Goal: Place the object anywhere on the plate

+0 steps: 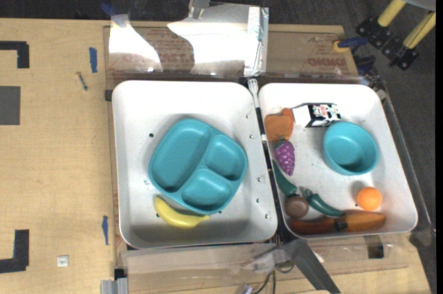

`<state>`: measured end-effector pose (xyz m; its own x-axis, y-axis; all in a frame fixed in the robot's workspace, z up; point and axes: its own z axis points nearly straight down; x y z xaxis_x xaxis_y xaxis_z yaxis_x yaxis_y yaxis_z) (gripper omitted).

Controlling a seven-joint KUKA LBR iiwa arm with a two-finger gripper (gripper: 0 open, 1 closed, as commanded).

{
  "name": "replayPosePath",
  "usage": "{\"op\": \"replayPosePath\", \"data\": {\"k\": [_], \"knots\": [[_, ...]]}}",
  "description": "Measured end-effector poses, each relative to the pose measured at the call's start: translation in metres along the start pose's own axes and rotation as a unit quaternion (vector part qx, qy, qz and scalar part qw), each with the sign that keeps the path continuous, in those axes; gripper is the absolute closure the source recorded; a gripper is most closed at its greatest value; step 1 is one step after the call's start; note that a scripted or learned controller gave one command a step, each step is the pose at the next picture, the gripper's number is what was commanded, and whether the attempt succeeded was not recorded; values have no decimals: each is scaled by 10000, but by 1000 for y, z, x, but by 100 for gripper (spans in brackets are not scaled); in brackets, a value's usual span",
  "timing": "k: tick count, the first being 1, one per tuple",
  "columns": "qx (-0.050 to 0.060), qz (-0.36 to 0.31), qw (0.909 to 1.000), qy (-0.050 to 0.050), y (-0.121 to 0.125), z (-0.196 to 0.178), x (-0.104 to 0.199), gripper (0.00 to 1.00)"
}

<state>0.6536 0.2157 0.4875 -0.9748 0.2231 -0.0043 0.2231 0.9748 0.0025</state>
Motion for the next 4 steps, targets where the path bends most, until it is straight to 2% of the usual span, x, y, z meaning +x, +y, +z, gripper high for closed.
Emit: {"op": "replayPosePath", "data": {"k": [1,2,3,4], "knots": [[-10,-3173,9483,-9,3,-1,31,100],[-15,-1744,9847,-24,9,0,-1,100],[-9,1167,9932,-19,-22,0,-19,100],[-13,-1989,9800,-20,11,0,1,100]]}}
